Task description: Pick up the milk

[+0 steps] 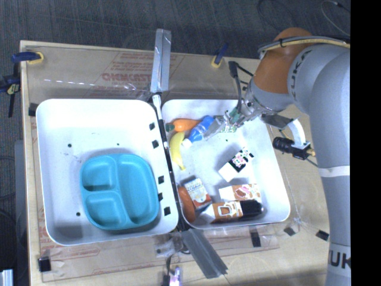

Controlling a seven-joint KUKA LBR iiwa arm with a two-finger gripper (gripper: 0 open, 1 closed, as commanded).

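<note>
The milk (236, 164), a small white carton with black cow spots, is seen lying flat in the right bin (275, 159), tipped on a slant. The gripper (233, 119) is found up near the bin's far wall, beside the blue bottle (199, 128). The milk lies below it, toward the near wall. Whether the pincer is apart or together cannot be told. No words on the carton can be read.

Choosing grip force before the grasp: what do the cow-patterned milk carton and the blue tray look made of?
The milk carton looks like coated paperboard: boxy with sharp folded edges, printed black cow patches on matte white. The blue tray in the left bin looks like moulded plastic: uniform colour, rounded compartments, soft sheen. Neither is certain from above.
</note>
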